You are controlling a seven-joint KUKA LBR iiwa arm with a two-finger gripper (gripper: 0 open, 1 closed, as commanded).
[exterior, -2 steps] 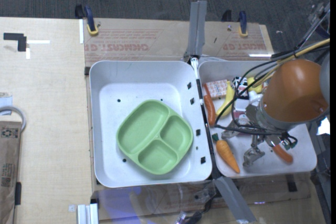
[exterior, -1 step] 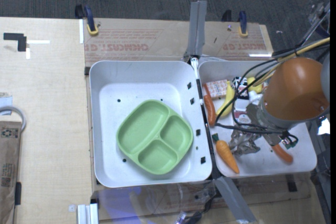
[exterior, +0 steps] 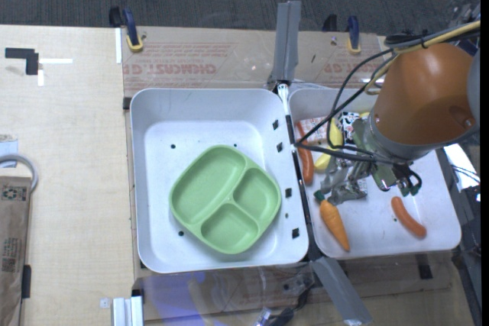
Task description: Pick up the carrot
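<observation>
The gripper (exterior: pixel 345 187) hangs low in the right bin (exterior: pixel 428 240), under the orange band (exterior: pixel 424 95) of the arm. Its metal parts sit in a tangle of cables, and whether it is open or closed cannot be told; nothing shows clearly in its hold. The carrot (exterior: pixel 335 224) lies on the bin floor just at 7 o'clock from the gripper, its green top toward the gripper and its tip pointing to 5 o'clock. A hot dog (exterior: pixel 306 163) lies along the bin's left wall at 10 o'clock from the gripper. A banana (exterior: pixel 334 135) shows at 12 o'clock, partly hidden by the arm. Another sausage (exterior: pixel 409 216) lies at 4 o'clock. In the left bin (exterior: pixel 153 164), at 9 o'clock, sits a green plate (exterior: pixel 224 199) with three compartments.
</observation>
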